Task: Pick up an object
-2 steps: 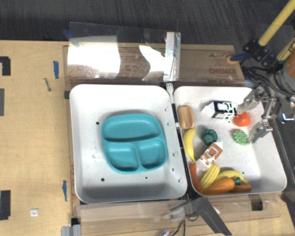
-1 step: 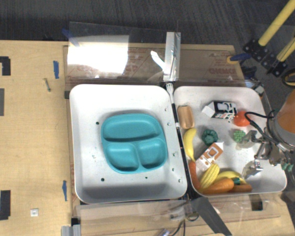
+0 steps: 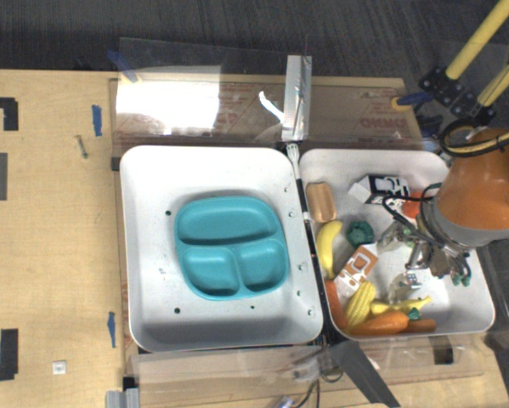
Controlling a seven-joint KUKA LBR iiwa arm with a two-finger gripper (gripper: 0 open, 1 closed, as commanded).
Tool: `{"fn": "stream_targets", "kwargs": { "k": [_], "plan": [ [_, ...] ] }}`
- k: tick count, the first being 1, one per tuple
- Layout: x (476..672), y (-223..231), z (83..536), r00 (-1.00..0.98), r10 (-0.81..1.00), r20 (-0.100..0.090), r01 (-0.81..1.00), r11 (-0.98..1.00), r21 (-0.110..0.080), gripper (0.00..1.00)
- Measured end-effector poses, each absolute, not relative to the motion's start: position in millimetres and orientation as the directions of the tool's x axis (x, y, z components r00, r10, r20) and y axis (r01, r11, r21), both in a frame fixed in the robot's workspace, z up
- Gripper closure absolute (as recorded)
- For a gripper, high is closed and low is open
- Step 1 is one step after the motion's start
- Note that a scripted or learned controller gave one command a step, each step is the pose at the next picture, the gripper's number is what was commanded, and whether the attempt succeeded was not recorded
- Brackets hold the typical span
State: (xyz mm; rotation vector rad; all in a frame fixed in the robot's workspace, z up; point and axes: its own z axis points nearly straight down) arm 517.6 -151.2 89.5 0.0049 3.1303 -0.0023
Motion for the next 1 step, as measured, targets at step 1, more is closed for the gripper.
{"fn": "stream_targets", "kwargs": {
  "k": [1],
  "plan": [
    [640.3, -180.2, 122.8, -0.999, -0.043, 0.008, -0.043, 0.999, 0.004, 0.0]
  ]
}}
